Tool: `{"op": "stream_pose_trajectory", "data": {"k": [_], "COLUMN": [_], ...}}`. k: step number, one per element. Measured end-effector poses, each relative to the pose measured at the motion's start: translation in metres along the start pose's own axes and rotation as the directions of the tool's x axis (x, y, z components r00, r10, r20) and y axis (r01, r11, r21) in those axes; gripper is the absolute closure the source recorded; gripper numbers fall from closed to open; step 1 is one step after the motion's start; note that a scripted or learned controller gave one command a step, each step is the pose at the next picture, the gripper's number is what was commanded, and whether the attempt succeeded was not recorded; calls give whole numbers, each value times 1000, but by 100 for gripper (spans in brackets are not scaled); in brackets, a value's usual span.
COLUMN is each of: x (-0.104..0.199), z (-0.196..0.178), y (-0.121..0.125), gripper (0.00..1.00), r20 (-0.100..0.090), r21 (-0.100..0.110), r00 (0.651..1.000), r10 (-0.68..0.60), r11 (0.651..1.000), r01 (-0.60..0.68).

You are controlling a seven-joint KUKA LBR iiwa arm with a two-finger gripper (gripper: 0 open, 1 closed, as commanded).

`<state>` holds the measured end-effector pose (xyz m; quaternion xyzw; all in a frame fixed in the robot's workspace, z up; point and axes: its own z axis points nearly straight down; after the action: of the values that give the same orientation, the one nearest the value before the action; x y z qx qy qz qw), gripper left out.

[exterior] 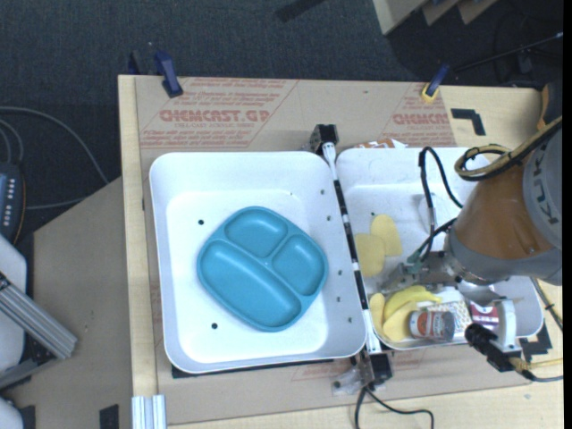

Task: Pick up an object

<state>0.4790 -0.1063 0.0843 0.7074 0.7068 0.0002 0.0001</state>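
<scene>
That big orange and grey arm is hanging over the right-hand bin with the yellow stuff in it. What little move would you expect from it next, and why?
Probably a short, straight descent. The grey arm with the orange band sits above the right white bin, over the yellow banana-shaped toy and the small red-and-white labelled can. Nothing visibly sits in its grasp, so it likely must go lower.

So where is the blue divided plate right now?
The blue plate lies flat in the middle of the left bin, across the divider from the bananas.
</scene>
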Motion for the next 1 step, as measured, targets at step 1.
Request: {"op": "stream_pose_trajectory", "data": {"k": [1], "x": [-1], "z": [0], "y": [0], "gripper": [0], "r20": [0], "r21": [0], "r00": [1000], "r10": [0], "r11": [1000], "r01": [0]}}
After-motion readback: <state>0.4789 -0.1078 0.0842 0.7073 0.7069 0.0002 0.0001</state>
